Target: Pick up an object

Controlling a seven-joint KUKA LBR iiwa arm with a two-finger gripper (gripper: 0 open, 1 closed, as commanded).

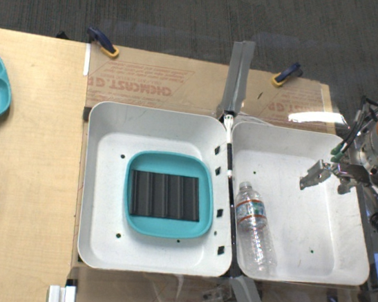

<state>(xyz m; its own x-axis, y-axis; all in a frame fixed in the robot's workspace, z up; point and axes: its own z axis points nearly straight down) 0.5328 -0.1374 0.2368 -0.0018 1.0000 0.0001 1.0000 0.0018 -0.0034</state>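
Camera view: my pincer (326, 175) hangs with fingers apart over the right white bin's (339, 273) right edge, clear plastic bottle (255, 227) along its left wall.

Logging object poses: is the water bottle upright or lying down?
Lying down. The water bottle rests on its side along the right bin's left wall.

Single fixed overhead camera, slanted down on both white bins (102, 169).
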